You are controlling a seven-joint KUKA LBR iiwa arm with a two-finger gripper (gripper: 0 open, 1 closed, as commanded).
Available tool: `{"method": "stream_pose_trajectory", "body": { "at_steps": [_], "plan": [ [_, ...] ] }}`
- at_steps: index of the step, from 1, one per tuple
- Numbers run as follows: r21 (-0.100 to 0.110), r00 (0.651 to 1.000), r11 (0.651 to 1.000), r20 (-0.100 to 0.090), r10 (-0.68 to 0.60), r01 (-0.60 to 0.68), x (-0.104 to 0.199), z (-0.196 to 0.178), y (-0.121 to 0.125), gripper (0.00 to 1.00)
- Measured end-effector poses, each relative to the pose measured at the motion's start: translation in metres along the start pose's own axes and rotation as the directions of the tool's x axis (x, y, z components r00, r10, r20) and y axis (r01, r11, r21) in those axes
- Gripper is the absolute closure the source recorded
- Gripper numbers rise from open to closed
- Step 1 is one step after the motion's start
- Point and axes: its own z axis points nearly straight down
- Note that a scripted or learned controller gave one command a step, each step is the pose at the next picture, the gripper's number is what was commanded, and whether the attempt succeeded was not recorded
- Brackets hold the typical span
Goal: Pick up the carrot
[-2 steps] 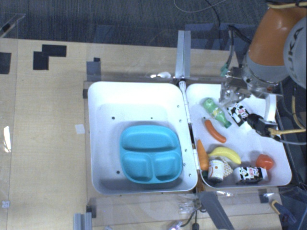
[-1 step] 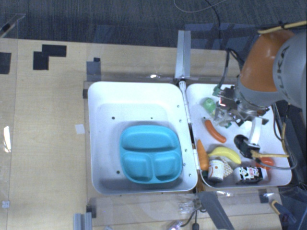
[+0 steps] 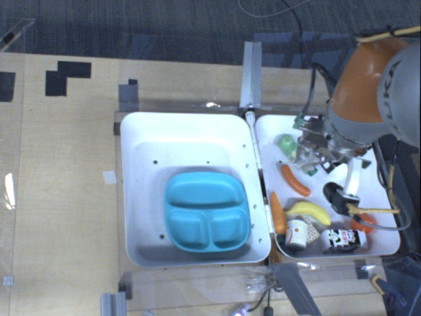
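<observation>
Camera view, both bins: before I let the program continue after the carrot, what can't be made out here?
- Two-finger gripper: too small and cluttered to read; the arm's grey wrist crowds it.
- Green item in the right white bin: partly behind the gripper, shape unclear.
- Slim orange carrot: lies against the bin's left wall, so its far side is hidden.
- Small black-and-white carton: print too small to read.
</observation>
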Motion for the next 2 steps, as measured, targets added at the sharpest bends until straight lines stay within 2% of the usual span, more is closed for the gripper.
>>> {"method": "stream_pose_trajectory", "body": {
  "at_steps": [1,2],
  "plan": [
    [0.004,0.899,0.899,0.001,0.438,-0.438,-0.017,0.05,0.015,1.0],
    [0.0,0.978,0.978,0.0,0.209,-0.209,0.007,0.017,0.048,1.0]
  ]
}}
